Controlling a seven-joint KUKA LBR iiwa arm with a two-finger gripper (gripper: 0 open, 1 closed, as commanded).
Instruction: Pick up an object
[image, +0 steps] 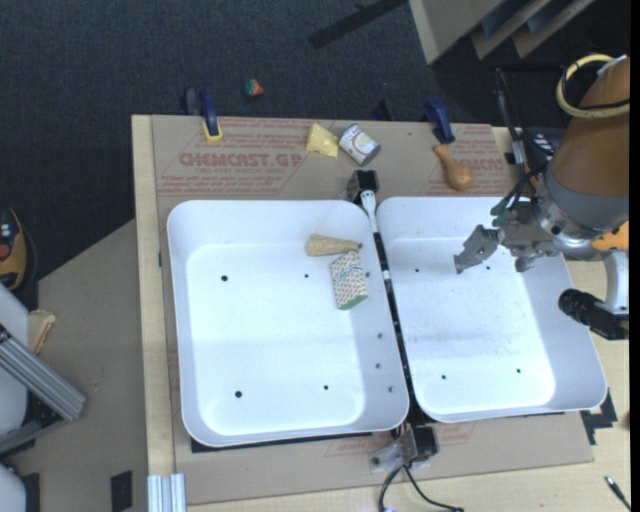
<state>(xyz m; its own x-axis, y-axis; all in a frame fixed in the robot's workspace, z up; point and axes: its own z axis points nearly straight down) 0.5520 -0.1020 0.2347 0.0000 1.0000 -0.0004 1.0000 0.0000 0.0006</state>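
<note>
Patterned green-white pouch (348, 279) lies near left bin's (200, 330) far right corner, touching tan wedge-shaped block (332, 245). Gripper (480, 250) hovers over right bin (560, 385), apparently empty; finger spread: cannot tell.

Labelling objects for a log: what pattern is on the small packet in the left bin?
Green-and-white speckled print on the packet, as the camera view shows.

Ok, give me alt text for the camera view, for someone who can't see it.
A grey robot arm's gripper hovers over the right white bin. The left white bin holds a tan piece and a patterned packet near its upper right corner.
</note>
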